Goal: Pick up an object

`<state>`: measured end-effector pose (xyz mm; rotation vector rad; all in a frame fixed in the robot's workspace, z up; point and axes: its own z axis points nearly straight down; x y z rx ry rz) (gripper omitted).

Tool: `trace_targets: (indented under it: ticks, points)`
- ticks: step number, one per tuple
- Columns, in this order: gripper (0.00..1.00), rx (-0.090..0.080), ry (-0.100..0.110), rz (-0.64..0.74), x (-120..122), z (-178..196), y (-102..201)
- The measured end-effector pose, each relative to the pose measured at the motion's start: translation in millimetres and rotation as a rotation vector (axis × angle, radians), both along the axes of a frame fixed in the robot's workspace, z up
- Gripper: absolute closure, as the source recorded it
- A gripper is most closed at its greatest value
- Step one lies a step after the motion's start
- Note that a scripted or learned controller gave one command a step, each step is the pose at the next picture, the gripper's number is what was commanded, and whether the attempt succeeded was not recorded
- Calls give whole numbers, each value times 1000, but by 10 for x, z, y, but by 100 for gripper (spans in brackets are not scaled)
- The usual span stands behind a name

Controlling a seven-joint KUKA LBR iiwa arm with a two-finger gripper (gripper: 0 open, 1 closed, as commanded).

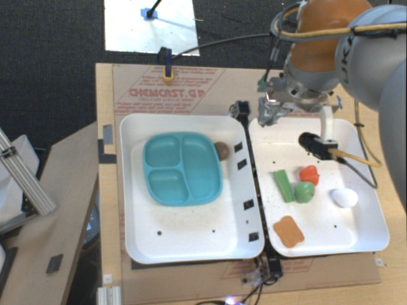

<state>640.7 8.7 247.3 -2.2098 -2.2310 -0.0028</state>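
Observation:
My gripper (269, 115) hangs over the far left corner of the right bin (365, 234), with nothing seen in it. Below it, in the middle of that bin, lie a green stick (283, 185), a green ball (304, 192) and a red piece (309, 173) close together. A white egg-shaped thing (344, 197) rests further right. A flat orange-brown piece (289, 230) lies near the bin's front edge. All of these are well apart from the gripper.
The left bin (184, 240) holds a teal divided plate (182, 168) with a small brown lump (221, 150) at its right rim. A black-clipped divider (249, 176) separates the bins. The grey arm with its orange band (327, 24) looms over the back right.

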Motion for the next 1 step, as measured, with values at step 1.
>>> trace_targets:
  ticks: [1]
  points:
    - [100,1,-1,2,-54,-47,647]
